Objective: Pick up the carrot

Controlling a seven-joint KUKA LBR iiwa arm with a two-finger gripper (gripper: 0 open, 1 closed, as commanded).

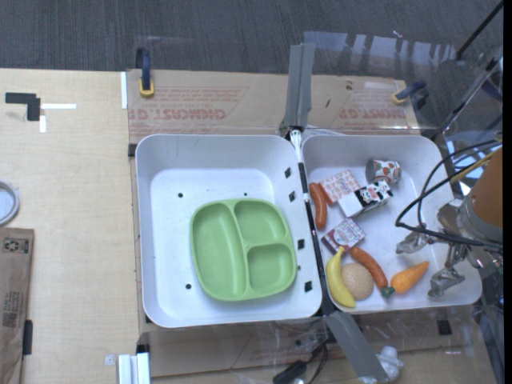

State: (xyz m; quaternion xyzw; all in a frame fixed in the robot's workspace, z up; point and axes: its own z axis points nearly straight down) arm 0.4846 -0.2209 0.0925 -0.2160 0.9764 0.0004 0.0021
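Here, in the camera view, the right bin (pixel 424 146) serves as the landmark, and the carrot (pixel 408 278) lies on its floor near the front right corner, tilted, its green stem end pointing toward the front wall and its orange tip toward the gripper. The gripper (pixel 436 262) hangs just beside the carrot, over the bin's right side, with its two fingers spread apart, one toward the bin's middle and one near the front wall; nothing sits between them, so the claw is released and the carrot is free. Further toward the bin's centre, a longer orange vegetable (pixel 370 266) lies diagonally, touching a tan potato (pixel 358 281), and a yellow banana (pixel 338 278) curves along the bin's front left corner against the potato. Along the bin's left wall rests a red sausage (pixel 319 204), with small printed packets (pixel 342 184) beside it, a black-and-white carton (pixel 366 198) near the middle, and a small can (pixel 383 170) toward the back. Left of this bin, touching it along the shared wall, stands the left bin (pixel 152 214), holding a green divided plate (pixel 242 249) on its floor. Black cables (pixel 424 202) loop over the right bin's right edge above the gripper.
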